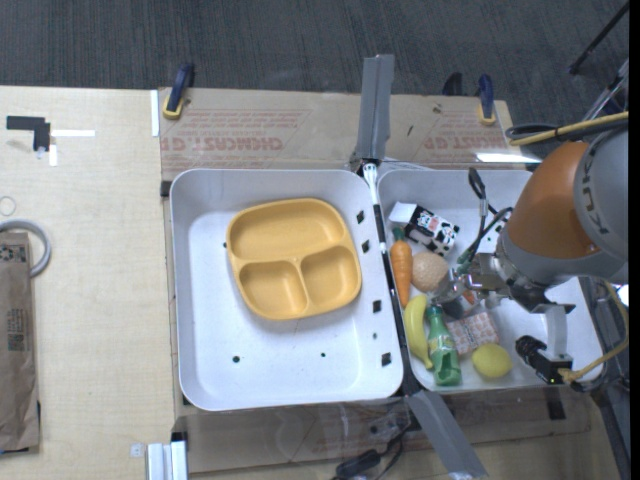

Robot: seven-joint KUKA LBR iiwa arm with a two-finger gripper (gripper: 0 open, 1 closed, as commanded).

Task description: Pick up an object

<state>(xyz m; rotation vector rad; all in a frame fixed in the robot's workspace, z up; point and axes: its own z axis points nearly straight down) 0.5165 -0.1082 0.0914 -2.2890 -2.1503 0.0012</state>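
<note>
Gripper (462, 286) low in right bin (560, 383), beside egg (430, 271); grip state indeterminate. Advise centring over one item before closing.

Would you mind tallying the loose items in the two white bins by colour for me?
Yellow: 3, the divided plate in the left bin, the banana and the lemon
Orange: 1, the carrot
Green: 1, the bottle
Beige: 1, the round item
Black-and-white: 1, the small carton
Pinkish: 1, the flat packet
Total: 8
</note>
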